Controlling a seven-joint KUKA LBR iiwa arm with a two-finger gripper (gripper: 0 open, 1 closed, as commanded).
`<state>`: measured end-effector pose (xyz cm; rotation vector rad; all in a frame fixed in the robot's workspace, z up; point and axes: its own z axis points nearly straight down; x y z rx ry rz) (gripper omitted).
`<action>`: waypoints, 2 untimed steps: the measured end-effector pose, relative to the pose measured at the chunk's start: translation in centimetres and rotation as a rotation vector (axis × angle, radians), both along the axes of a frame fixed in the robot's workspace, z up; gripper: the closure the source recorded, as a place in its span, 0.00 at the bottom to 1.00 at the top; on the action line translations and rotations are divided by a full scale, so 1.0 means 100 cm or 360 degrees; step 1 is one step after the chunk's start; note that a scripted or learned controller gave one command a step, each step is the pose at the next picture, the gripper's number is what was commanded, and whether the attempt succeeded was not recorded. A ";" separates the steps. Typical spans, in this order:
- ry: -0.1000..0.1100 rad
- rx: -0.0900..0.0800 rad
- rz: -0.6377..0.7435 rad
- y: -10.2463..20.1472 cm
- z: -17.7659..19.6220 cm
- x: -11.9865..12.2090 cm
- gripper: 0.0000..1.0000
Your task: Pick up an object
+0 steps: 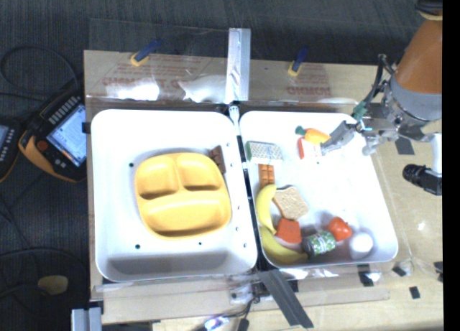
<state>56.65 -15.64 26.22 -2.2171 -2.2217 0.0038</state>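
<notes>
My gripper (353, 139) hangs over the far right corner of the right bin (359, 186). Its two grey fingers (335, 138) stand apart, open, with nothing between them. Just left of it lies a small orange and yellow toy (313, 135) with a red piece (300, 150) beside it. Along the bin's near side are a banana (267, 215), a bread slice (290, 204), a red block (289, 230), a green can (320, 243), a red tomato (340, 229) and a white ball (361, 243).
A patterned pad (264, 151) and a brown bar (267, 174) lie by the right bin's left wall. The left bin (115, 150) holds a yellow divided plate (183, 193) and a small brown piece (217, 157). A handheld controller (61, 139) lies left of the bench.
</notes>
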 end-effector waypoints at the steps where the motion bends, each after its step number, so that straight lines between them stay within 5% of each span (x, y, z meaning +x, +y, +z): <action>1: 0.0000 0.0000 0.0000 0.000 0.000 0.000 0.00; 2: -0.0001 -0.0001 -0.0003 -0.035 0.001 -0.059 0.00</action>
